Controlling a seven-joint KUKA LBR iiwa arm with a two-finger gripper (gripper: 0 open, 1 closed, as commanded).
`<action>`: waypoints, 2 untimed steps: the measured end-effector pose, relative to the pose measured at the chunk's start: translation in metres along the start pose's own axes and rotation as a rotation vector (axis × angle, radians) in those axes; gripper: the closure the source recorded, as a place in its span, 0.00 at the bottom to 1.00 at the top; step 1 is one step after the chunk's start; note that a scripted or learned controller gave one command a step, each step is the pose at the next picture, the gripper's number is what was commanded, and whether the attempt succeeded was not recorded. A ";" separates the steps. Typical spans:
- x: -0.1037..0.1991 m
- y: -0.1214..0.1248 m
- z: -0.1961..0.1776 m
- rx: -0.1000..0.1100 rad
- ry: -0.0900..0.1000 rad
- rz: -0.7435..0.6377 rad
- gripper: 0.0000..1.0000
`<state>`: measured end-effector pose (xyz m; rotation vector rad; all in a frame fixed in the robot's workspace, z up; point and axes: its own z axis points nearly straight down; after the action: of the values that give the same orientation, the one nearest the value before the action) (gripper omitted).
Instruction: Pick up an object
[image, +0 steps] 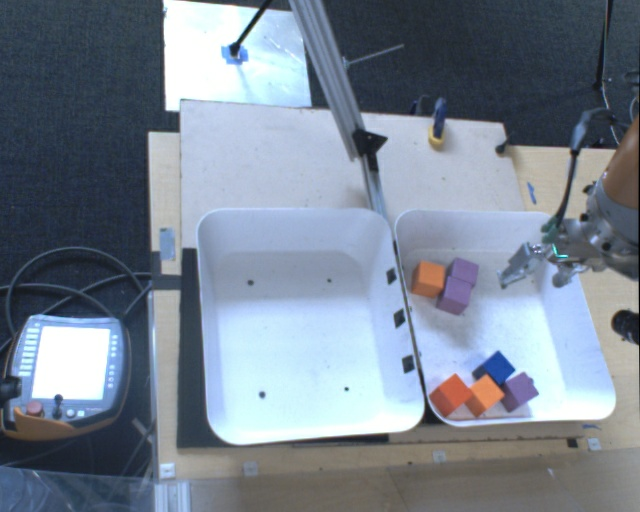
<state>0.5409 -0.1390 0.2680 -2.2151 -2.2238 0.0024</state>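
Several small blocks are lying in the right white bin (580, 345), any of them a candidate for picking. An orange block (429, 278) and a purple block (458, 285) are sitting touching each other, just to the left of the pincer (520, 267) and slightly below it in the view. A second cluster is crowding the bin's near edge, well below the pincer: a blue block (494, 366), two orange blocks (466, 394) and a small purple block (519, 390), pressed together, probably because the bin floor slopes toward that rim. The pincer is hanging over the bin's upper right part, carrying nothing; whether it is spread or pressed together cannot be told. The grey arm (615, 225) is reaching in from the right. The left white bin (215, 300) is lying far to the pincer's left.
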 end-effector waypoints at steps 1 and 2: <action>0.000 0.001 -0.002 -0.005 -0.001 0.001 0.00; 0.005 0.004 0.041 0.000 0.000 0.001 0.00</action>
<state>0.5447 -0.1336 0.2268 -2.2167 -2.2222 0.0021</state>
